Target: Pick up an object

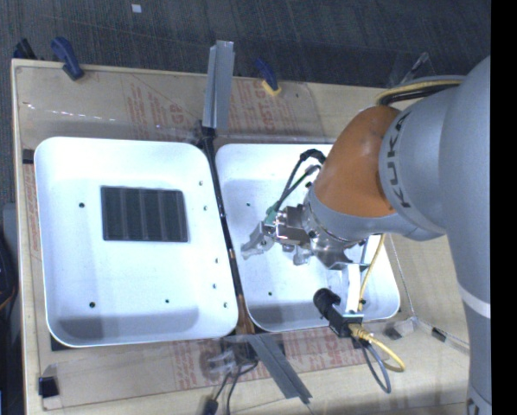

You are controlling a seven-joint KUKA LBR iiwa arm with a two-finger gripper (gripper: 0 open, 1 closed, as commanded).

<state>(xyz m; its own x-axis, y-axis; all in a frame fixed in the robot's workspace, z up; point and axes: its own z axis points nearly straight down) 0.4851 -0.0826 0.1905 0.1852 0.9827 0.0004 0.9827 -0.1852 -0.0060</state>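
**Arm low over the right bin — no object seen in its grip**

A view from above, at a slant, of a wooden bench (111,102) bearing two shallow white bins side by side.

The left bin (68,309) sits at about nine o'clock in the view. A dark ribbed rectangular panel (144,213) lies in the upper middle of its floor; a few small dark dots mark the white floor around it. No loose object can be made out there.

The right bin (241,180) sits at about three o'clock, just beside the first, the two rims meeting along a dark divider. Its visible floor, along the left side and the near edge, is bare white; the rest is hidden beneath the arm.

The grey arm with its orange band (358,171) reaches in from the right and hangs low over this bin. The gripper (263,239) points toward nine o'clock — whether the jaws are apart or together cannot be told, and nothing is visible between them.

As a judgement: the pick is not yet shown as done. Any object to be picked would be under the arm, out of sight.
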